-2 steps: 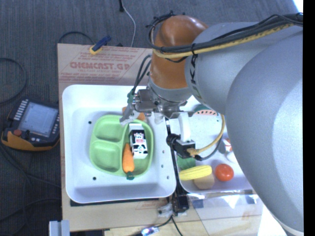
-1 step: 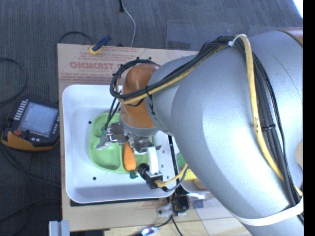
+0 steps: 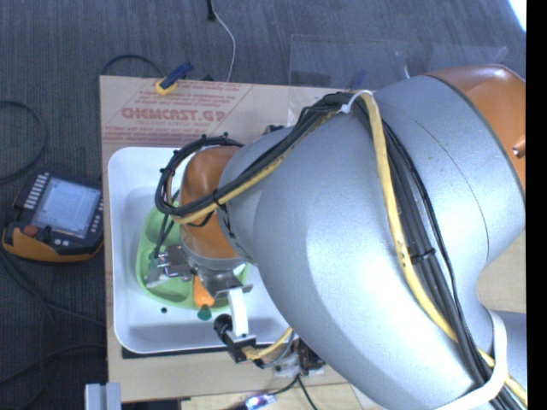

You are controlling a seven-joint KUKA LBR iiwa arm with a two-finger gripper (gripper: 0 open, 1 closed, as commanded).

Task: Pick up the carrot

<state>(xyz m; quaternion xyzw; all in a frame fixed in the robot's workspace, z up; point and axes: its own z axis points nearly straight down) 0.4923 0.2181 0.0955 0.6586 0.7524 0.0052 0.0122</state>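
Overhead, the grey arm (image 3: 385, 229) covers most of the surface and reaches down into the left white bin (image 3: 128, 229). Inside that bin lies a green plate-like item (image 3: 149, 263), and the pincer (image 3: 175, 267) sits over it; whether it is released or clenched cannot be told. Just beside it, the orange carrot (image 3: 202, 295) lies near a small green piece (image 3: 204, 313).
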